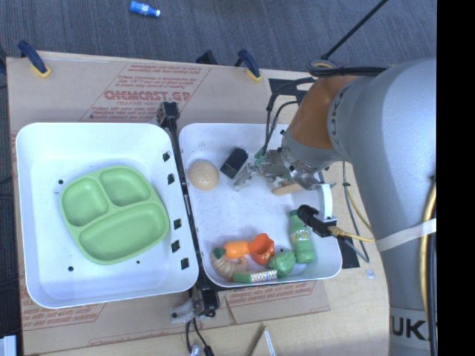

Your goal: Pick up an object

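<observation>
I read the layout as a sorting setup: the left bin (37, 221) carries just a green divided plate (113, 213), while the loose pickables are all in the right bin (223, 217). Most of them crowd against its wall at 6 o'clock, which makes them awkward for a two-finger grab: an orange piece (251, 248), a green bottle (300, 242) at roughly 4 o'clock, and some smaller green and striped items packed touching one another. Two things lie apart in the open upper half and look easier to me: a tan ball (202, 174) near 10 o'clock, and a small black block (235, 162) near 12 o'clock.

The arm enters from 3 o'clock, its orange band (315, 117) over the bin's far rim, wrist bent down into the bin. The gripper (252, 173) sits low at about 1 o'clock, just beside the black block and pointing toward 9 o'clock. Whether the claw is spread or closed I cannot tell; the metal parts blur together, and I see nothing clearly between them. A pale tan piece (286, 187) lies under the wrist, partly hidden.

My guess is the black block is the target, with the ball a near second. Nothing is lifted yet.
</observation>
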### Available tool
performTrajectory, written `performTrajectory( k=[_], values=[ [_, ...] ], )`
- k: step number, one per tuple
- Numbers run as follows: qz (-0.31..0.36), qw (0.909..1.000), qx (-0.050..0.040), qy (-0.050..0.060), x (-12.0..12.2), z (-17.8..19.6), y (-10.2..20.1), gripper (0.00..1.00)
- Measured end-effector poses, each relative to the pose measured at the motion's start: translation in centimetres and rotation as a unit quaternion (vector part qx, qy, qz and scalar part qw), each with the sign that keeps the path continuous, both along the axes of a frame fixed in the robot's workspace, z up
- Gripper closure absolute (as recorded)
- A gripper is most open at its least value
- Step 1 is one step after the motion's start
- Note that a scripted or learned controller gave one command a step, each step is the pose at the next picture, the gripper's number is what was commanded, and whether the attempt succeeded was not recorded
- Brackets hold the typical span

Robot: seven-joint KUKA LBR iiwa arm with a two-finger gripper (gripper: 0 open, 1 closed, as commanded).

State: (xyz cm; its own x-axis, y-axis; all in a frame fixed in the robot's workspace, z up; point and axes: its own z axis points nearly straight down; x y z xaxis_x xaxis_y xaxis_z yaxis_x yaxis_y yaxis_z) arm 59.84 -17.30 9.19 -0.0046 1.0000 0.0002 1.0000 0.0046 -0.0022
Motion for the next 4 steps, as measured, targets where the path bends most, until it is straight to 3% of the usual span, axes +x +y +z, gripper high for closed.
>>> performTrajectory(
  k=[1,2,3,4],
  values=[
    [0.002,1.0000,0.0007,0.007,5.6,0.0,-0.2,0.00],
    [0.001,1.0000,0.0008,0.002,5.8,0.0,2.0,0.00],
    [0.004,1.0000,0.0007,0.003,5.8,1.0,2.1,1.00],
    [0.001,1.0000,-0.0002,-0.002,5.9,13.7,5.9,1.00]
  ],
)
